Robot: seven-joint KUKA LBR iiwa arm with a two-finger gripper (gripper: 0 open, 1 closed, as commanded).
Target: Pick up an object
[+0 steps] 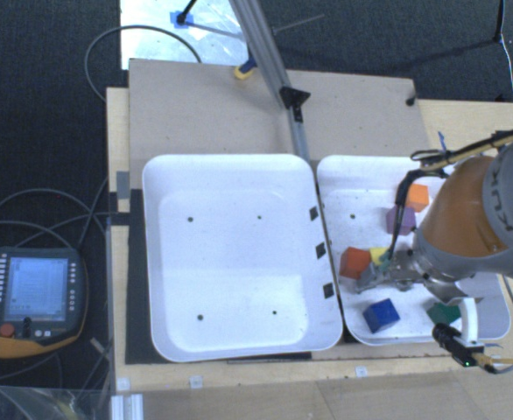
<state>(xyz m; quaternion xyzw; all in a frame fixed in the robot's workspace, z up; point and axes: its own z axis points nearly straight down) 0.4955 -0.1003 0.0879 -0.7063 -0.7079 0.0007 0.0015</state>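
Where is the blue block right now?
The blue block lies near the front edge of the right bin, just below the red block.

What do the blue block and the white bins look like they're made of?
Blue block: probably matte foam or soft plastic; flat colour, no glints. Right bin and left bin: likely moulded plastic, smooth and slightly glossy, with rounded corners and thin rims.

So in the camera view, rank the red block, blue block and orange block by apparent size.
1. Blue block and red block: they look about alike, and the gripper hides part of the red one.
2. Orange block: smallest, partly hidden by the arm.
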